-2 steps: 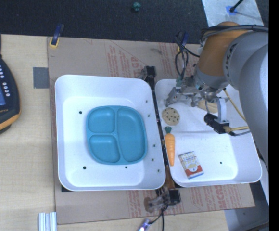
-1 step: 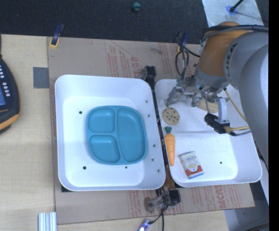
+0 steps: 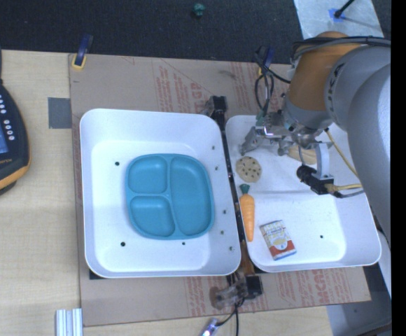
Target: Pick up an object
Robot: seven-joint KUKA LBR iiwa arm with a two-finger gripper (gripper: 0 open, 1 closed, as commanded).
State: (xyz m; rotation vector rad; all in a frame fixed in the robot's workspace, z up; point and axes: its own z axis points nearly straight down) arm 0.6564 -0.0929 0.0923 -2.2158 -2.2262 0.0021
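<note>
Gripper [image 3: 269, 140] hangs over the far end of the right bin [image 3: 357, 254], nothing visibly held (too blurred to judge its state). Nearest thing — the cookie [image 3: 248, 168], just toward the near side; the carrot [image 3: 246, 215] beyond lies lengthwise, far-to-near.

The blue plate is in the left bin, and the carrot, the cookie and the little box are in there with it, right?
Not quite. The blue plate is in the left bin, but the carrot, cookie and little box lie in the right bin, as the camera view shows.
</note>
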